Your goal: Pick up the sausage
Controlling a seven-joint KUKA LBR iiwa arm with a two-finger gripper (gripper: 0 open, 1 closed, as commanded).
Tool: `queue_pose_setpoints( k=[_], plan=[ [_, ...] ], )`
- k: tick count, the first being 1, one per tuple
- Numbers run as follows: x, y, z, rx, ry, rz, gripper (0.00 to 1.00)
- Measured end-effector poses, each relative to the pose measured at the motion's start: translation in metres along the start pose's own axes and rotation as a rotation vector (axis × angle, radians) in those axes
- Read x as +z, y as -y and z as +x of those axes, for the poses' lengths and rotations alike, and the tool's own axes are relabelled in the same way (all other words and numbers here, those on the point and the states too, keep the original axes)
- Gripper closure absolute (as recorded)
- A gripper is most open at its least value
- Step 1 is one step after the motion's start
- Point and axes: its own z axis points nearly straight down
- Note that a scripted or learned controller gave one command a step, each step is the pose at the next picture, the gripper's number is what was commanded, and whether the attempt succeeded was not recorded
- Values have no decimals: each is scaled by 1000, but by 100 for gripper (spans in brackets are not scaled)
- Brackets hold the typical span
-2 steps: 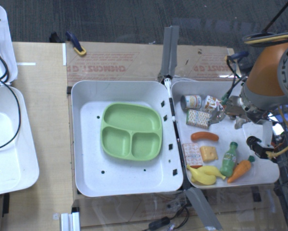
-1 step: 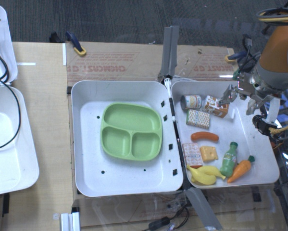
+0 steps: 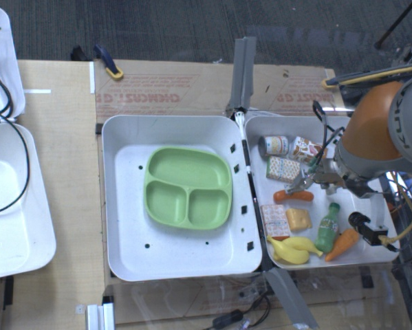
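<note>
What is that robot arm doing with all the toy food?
The robot arm reaches in from the right over the right bin, which is full of toy food. Its gripper is down right at the sausage, beside the green bottle, banana and carrot. The sausage lies on the bin floor, not lifted yet. The left bin holds a green plate.

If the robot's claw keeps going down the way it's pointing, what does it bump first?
Most likely the sausage. The gripper points down and left in the right bin, with the sausage lying just past its tip. Depth is hard to judge from above, so it could slip by.
</note>
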Motion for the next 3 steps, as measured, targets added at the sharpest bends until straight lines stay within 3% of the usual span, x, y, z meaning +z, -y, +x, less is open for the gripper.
queue_pose_setpoints(
  k=[1,2,3],
  plan=[
    [-9,-1,0,2,-1,0,100],
    [-9,-1,0,2,-1,0,0],
    [7,24,-69,-114,-4,16,0]
  ],
)
